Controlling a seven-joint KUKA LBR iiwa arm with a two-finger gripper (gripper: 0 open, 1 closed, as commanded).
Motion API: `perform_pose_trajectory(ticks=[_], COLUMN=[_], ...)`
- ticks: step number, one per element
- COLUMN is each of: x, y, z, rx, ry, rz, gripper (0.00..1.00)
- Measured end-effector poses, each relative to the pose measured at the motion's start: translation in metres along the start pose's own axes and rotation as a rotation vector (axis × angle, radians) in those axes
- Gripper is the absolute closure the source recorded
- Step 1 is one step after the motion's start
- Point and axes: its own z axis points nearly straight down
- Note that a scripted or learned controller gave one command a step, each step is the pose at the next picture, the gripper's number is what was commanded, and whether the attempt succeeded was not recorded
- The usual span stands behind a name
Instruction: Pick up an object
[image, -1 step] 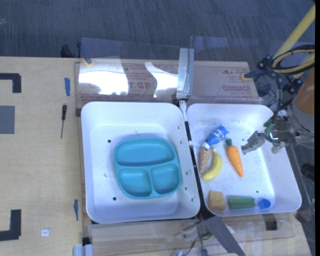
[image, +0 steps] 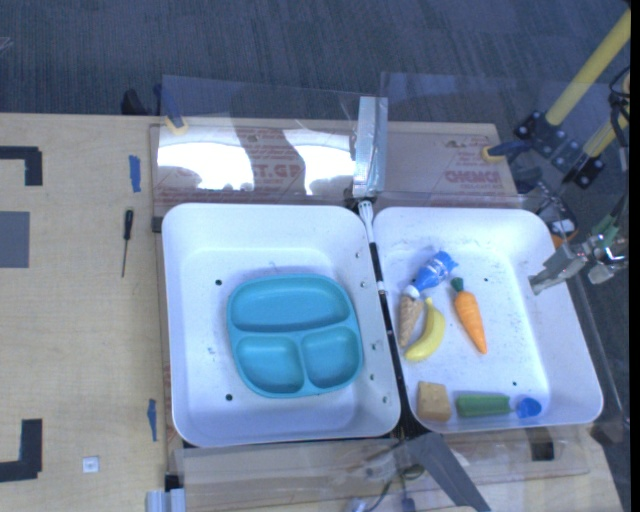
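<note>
Gripper (image: 560, 268) sits over the right bin's (image: 530, 232) right rim; whether the jaws are apart or together I cannot tell; nothing seen between them. In that bin: carrot (image: 469, 316), banana (image: 428, 334), blue bottle (image: 435, 270), green piece (image: 483, 405). Divided blue tray (image: 293, 332) fills the left bin (image: 190, 300). Cardboard print behind is unreadable.

A light wooden bench (image: 70, 330) with black corner marks and strips of blue tape (image: 134, 172) stands on dark blue-grey carpet (image: 300, 40); glare falls on the clear panel (image: 260, 150) behind it
</note>
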Motion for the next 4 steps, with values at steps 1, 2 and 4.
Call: perform_pose_trajectory(ticks=[1,2,4], x=[0.033,-0.003,0.005], y=[0.01,0.076,0.087], z=[0.128,0.266,0.231], rx=[0.015,-0.002,0.012], ry=[0.007,0.0,0.005], rz=[-0.126,0.074,0.152], gripper=[0.0,0.0,0.0])
